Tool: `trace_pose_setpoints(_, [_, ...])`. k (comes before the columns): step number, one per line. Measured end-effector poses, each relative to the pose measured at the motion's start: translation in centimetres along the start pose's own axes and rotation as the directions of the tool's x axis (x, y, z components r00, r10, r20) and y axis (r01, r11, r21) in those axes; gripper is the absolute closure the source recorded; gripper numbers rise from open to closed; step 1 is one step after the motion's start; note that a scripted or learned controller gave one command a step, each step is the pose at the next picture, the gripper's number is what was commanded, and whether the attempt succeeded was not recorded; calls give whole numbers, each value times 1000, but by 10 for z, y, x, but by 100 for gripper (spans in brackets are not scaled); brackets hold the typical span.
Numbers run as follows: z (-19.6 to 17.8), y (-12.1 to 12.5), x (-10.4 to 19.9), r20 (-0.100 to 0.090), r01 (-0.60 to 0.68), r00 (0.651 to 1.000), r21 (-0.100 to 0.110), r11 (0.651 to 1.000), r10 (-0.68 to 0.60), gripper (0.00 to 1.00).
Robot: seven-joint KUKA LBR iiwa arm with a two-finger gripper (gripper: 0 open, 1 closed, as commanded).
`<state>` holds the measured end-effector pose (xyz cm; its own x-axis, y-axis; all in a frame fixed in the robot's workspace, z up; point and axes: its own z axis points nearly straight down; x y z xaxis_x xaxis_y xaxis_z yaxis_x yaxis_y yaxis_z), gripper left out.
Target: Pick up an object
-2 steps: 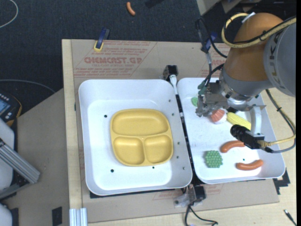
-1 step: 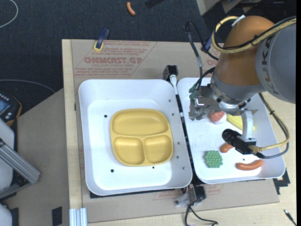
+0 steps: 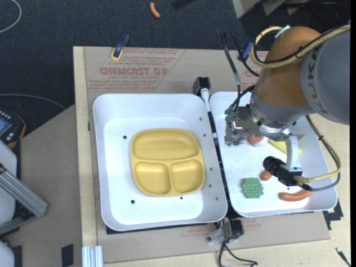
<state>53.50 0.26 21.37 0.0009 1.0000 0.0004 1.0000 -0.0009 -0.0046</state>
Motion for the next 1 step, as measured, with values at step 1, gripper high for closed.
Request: trace_pose_setpoints(1, [-4, -3, 6, -1, 2, 1000, -2, 1000, -2, 100])
